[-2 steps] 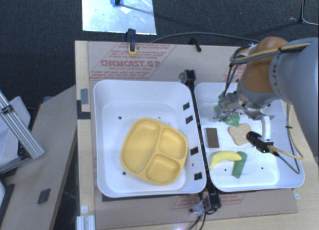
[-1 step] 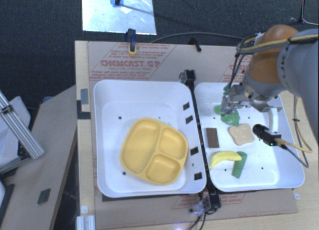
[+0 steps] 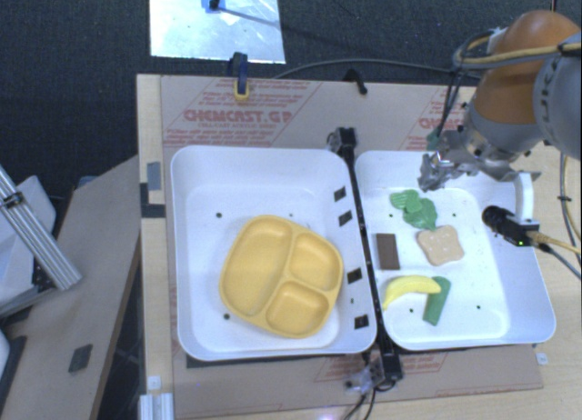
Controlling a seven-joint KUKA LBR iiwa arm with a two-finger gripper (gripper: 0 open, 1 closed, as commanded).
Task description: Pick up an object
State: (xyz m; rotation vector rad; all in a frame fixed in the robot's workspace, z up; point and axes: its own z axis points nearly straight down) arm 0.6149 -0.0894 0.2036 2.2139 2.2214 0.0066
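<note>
In the camera view the right bin [image 3: 509, 318] holds a green leafy piece [image 3: 415, 207], a tan toast slice [image 3: 440, 245], a brown rectangular block [image 3: 387, 251], a yellow banana [image 3: 411, 288] and a dark green stick [image 3: 436, 300]. My gripper [image 3: 435, 173] hovers over the far part of the right bin, just above and beyond the green leafy piece. Nothing shows between its fingers.
The left bin [image 3: 195, 255] holds a yellow divided tray [image 3: 283, 275]. A black divider with clips [image 3: 356, 227] runs between the bins. The arm's orange and grey body [image 3: 523, 82] comes in from the upper right. A blue and yellow clamp [image 3: 240, 75] stands at the board's far edge.
</note>
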